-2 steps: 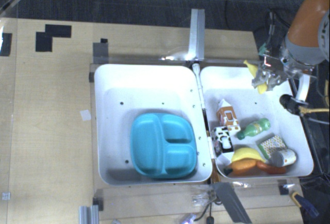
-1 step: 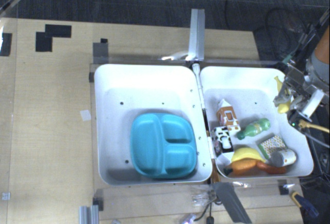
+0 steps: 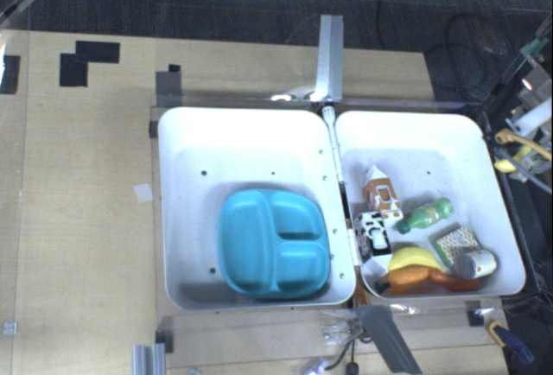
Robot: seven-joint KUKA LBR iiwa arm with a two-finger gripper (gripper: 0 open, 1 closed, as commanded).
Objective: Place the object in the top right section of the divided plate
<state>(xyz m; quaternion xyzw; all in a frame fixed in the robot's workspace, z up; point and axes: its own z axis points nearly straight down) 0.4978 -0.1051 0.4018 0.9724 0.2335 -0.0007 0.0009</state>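
Blue plastic divided plate (image 3: 275, 242) in left white bin (image 3: 181, 192); green bottle (image 3: 425, 215), yellow banana (image 3: 413, 259) in right white bin (image 3: 467, 140).

two white bins (image 3: 173, 192) sit side by side. the left one holds one blue divided plate (image 3: 274, 242). the right one holds one small carton (image 3: 380, 190), one green bottle (image 3: 425, 215), one banana (image 3: 413, 258), one can (image 3: 478, 264) and a few more small items.
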